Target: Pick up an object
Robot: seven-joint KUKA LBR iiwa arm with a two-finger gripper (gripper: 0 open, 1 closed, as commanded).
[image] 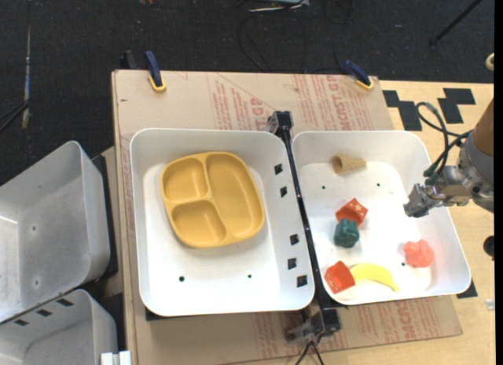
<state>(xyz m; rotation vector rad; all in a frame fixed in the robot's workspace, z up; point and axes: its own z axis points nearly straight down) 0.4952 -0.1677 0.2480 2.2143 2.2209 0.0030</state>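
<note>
Below the tool (414, 204), apart from it, lies a pink object (419, 253); finger spread unclear.

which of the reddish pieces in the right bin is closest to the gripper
The pink piece, lying just below the gripper near the bin's right wall. The red block sits farther left by the teal piece, and the red-orange block touches the banana.

Dark carpet floor (71, 33) with black cables (267, 37) surrounds the cardboard-topped bench (212, 100).
</note>
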